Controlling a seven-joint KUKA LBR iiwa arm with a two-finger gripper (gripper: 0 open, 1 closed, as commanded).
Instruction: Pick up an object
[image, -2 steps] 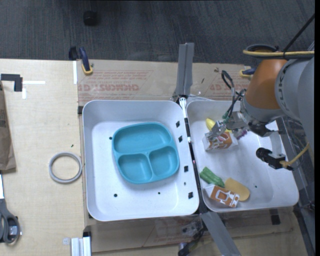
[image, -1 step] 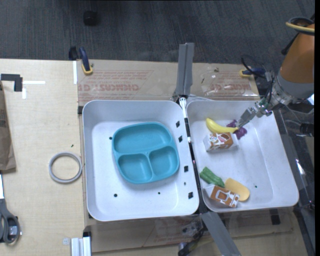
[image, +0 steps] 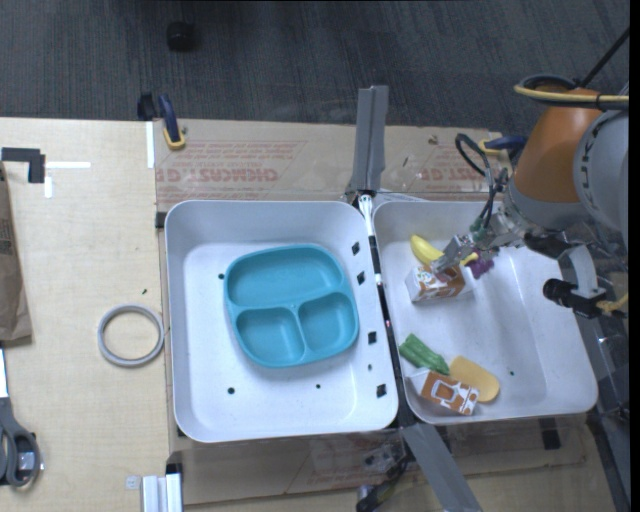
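Observation:
My gripper (image: 458, 256) is low in the right bin (image: 540, 340), at its far left part, reaching in from the grey and orange arm (image: 560, 150). It sits just above a small brown and white carton (image: 438, 286) and right beside a yellow banana-shaped piece (image: 424, 247). A purple item (image: 483, 266) lies close to the gripper's right side. Nearer the bin's front lie a green piece (image: 423, 353), a yellow-orange piece (image: 477, 377) and an orange carton (image: 449, 394).
The left bin (image: 200, 380) holds a blue three-part plate (image: 290, 305). A grey divider post (image: 368, 140) stands between the bins at the back. On the bench at left lie a grey ring (image: 131, 333) and scissors (image: 18, 452).

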